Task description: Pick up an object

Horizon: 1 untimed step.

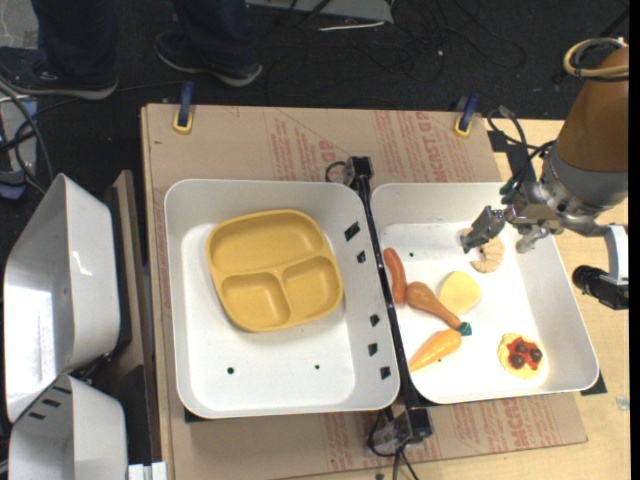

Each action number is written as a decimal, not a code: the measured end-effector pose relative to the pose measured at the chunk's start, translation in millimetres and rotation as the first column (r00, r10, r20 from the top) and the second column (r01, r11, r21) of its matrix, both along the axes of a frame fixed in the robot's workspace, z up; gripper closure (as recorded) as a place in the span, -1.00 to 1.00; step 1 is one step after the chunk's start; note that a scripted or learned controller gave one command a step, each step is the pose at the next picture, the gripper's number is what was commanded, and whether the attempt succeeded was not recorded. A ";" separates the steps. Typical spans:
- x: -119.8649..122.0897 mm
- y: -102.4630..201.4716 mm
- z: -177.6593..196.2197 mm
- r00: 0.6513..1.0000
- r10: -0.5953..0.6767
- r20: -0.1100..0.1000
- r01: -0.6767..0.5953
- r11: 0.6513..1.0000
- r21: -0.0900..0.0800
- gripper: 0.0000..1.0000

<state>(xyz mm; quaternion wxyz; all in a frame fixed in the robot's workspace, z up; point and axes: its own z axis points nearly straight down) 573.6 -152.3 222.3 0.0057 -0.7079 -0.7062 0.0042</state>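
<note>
The gripper hangs over the far part of the right bin, fingers spread, just above a pale shrimp-like piece and pinching nothing. Red lettering on the board under the bins is too faint to read.

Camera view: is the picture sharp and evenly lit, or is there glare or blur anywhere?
Camera view: mostly sharp, with soft even light and faint shadows under the yellow tray and carrot; the white bins look bright but not washed out; the hand is slightly soft; the floor above the bench is dark.
</note>
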 end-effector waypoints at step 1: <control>2.8 0.6 7.8 1.000 0.003 0.014 -0.003 1.000 -0.002 -1.00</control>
